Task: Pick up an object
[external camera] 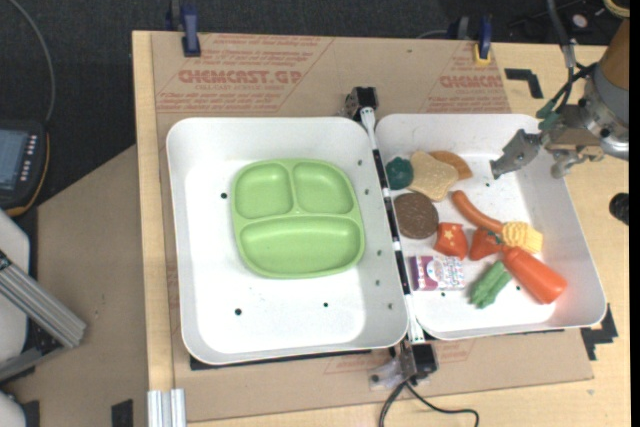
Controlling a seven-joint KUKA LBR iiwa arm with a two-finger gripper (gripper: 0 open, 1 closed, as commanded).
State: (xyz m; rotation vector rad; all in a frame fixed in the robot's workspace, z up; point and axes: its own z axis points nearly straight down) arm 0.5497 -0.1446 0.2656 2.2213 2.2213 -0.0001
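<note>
Toy food is lying heaped in the right bin (560,215), all of it resting on the bin floor and none of it lifted. Near the bin's left wall a dark green piece (400,173) is sitting just beside a tan slice of bread (437,175), and a brown round patty (415,213) is lying just below them. A long orange sausage (474,210) is stretching at a slant through the middle of the pile. Red pepper chunks (452,239) are sitting next to it, with a yellow piece of corn (521,235) touching the top of an orange carrot (535,276). A green bean pod (489,284) is leaning against the carrot's left side, and a small white packet with purple print (438,272) is lying flat near the divider between the bins.

The left bin (200,245) is holding a light green divided plate (297,217), lying flat near its middle. Both bins are sitting side by side on a brown cardboard sheet (250,75) covering the tabletop.

The gripper (520,153) is reaching in from the right and hanging over the upper right part of the right bin, apart from the food pile. Whether its fingers are spread or closed cannot be told from this angle, and nothing is visible between them.
</note>
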